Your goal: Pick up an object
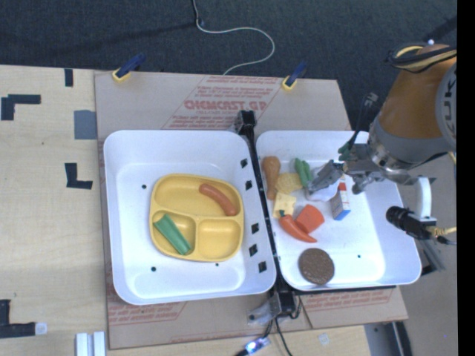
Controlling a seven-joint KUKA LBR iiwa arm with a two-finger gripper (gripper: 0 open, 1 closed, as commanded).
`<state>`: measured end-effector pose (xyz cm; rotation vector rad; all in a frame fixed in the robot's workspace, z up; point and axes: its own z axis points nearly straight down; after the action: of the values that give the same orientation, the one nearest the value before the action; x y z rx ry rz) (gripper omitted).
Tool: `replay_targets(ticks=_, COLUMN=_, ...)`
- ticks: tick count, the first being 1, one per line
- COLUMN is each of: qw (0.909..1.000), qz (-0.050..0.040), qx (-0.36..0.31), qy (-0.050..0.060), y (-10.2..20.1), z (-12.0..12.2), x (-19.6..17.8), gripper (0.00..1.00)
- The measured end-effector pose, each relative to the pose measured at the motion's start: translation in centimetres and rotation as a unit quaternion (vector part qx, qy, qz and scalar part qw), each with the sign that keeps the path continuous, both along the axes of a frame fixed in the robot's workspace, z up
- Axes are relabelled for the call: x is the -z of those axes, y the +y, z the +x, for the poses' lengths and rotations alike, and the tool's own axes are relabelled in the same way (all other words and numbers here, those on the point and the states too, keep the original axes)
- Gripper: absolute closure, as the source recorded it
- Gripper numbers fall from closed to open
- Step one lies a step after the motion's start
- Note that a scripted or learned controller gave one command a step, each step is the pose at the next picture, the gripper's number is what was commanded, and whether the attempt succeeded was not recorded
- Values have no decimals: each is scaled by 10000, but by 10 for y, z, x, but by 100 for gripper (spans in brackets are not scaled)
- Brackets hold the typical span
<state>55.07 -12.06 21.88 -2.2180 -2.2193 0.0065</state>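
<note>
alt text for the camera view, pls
The gripper hangs open over the right bin above scattered toy food, holding nothing. In the left bin, a yellow divided plate holds a sausage and a green vegetable.

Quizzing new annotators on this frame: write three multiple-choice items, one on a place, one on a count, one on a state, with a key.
1. Where does the yellow tray lie?
A. left bin
B. right bin
C. on the cardboard

2. How many food items lie in the tray?
A. one
B. two
C. four

3. Where is the end effector?
A. over the left bin
B. over the right bin
C. off the bench

Key:
1 A, the tray sits inside the left bin.
2 B, a sausage and a green vegetable lie in separate compartments.
3 B, it is above the right bin, near the white and blue bottle.
</note>
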Motion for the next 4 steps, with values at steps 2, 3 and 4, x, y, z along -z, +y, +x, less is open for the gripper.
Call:
replay_targets(ticks=2, qw=10000, qz=5, qx=-4, qy=9, y=2, z=-5, x=109, gripper=0)
replay_targets(ticks=3, qw=10000, qz=15, qx=-11, qy=-64, y=5, z=-2, x=132, gripper=0)
replay_targets(ticks=4, qw=10000, qz=-1, qx=-8, qy=-33, y=3, z=-4, x=124, gripper=100)
